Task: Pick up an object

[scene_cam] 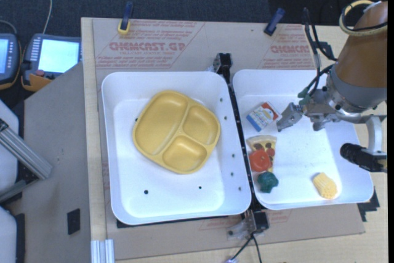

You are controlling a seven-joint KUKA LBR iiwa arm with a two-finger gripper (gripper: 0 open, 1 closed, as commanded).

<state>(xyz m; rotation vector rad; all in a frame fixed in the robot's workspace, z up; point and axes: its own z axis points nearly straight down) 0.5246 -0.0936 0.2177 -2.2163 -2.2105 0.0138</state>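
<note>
**Approach phase: tool over right bin, nothing gripped**

Near edge of the right bin (363, 197): yellow corn cob (325, 185) at the front right, lying apart from the rest. Green broccoli piece (267, 181) sits front left, close to the divider wall. Just behind it, touching or nearly so, a red tomato (261, 161), and a pizza slice (261, 145) right against that. Further back, a small red-white-blue carton (261, 115), tilted.

Tool (301, 115) hangs above the back middle of the bin, just right of the carton. Can't tell how the fingers are set, since they're small and partly masked by the wrist. Nothing visible between them.

Left bin (117, 151) holds a yellow divided plate (177, 131), lying flat, well away from the arm.

Judgement: pre-grasp, no pick committed yet. Carton is the nearest candidate. Next move needs the tool centred over one item, then a straight descent. The tomato/pizza/broccoli cluster is tight, so there's a risk of nudging neighbours; corn is the cleanest isolated target.
</note>
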